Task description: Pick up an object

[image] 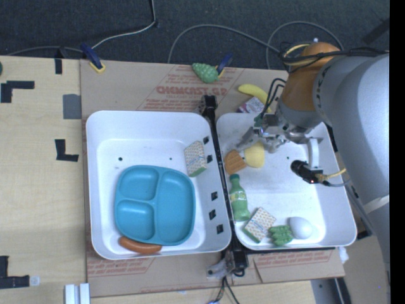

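My gripper [262,135] reaches down into the back of the right bin [335,223], under the grey arm with its orange band [302,87]. Just below the gripper lies a pale yellow lemon-like object [255,156], touching an orange piece [235,163] on its left. Whether the gripper touches the yellow object is unclear. Further forward in this bin lie a green bottle [238,198], a checked sponge [260,223], a green broccoli-like piece [280,234] and a white egg [300,227].
The left bin [101,138] holds a blue divided plate [155,204], a checked sponge [196,158] by the divider and an orange sausage [140,246] at the front. Behind the bins on the cardboard lie a banana [253,92] and a green item [205,72].
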Robot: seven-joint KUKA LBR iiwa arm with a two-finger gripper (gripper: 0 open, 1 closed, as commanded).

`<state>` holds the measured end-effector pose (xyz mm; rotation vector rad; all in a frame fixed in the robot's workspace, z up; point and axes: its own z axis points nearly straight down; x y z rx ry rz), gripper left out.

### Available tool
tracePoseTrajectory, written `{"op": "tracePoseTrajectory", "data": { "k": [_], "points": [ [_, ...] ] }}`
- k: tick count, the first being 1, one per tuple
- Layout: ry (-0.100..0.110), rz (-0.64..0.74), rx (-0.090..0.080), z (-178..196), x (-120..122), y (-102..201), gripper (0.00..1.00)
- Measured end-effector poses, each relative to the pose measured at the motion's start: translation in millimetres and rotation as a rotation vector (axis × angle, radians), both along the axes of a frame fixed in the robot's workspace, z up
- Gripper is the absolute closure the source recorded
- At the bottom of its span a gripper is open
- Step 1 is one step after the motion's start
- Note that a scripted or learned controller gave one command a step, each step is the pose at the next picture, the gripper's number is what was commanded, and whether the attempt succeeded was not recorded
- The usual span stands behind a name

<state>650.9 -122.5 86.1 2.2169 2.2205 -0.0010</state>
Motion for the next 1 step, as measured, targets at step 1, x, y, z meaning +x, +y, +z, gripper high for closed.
{"op": "tracePoseTrajectory", "data": {
  "k": [1],
  "points": [
    [0.001, 0.000, 0.001, -0.1, -24.9, 28.5, 0.00]
  ]
}}
